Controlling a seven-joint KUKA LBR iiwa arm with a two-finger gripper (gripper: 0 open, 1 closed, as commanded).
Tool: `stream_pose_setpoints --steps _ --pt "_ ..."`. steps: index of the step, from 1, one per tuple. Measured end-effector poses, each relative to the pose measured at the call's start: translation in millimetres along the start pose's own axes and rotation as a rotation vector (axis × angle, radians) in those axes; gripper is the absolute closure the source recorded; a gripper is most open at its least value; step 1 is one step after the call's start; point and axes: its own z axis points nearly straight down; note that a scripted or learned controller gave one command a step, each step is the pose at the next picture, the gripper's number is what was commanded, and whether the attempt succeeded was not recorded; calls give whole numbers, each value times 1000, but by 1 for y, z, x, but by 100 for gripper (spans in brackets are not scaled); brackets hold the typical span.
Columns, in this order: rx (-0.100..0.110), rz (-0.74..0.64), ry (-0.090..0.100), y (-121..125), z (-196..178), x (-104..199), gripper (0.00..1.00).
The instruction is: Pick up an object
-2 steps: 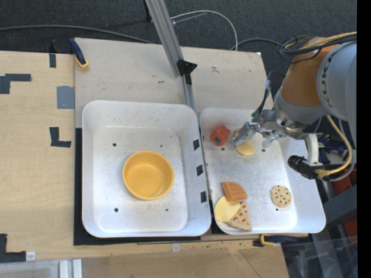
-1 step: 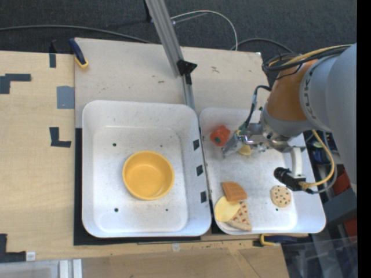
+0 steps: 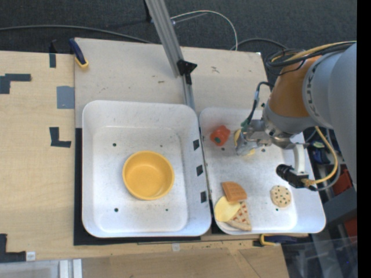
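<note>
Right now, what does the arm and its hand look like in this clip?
The arm is bulky and rounded, grey, with a broad orange band above the wrist. Black and yellow cables loop alongside it. The hand is a small grey metal block, with a thin dark cable rising from it.

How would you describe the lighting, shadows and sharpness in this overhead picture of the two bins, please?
In the camera view the light is even and soft: the yellow bowl in the left bin throws only a faint shadow, and the white plastic shows no hard glare. The picture is slightly soft overall, so the gripper over the right bin blurs into a yellowish thing beside the orange-red toy.
</note>
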Motion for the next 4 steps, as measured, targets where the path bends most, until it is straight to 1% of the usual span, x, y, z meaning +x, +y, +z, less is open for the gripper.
stream_pose_setpoints --steps 1,2,3,4 --pt "-8 1 -2 -2 -62 -3 100" --pt "-8 1 -2 -1 -105 -3 100" --pt "-2 -3 0 -1 -96 46 100" --pt "-1 -4 0 2 -87 98 100"
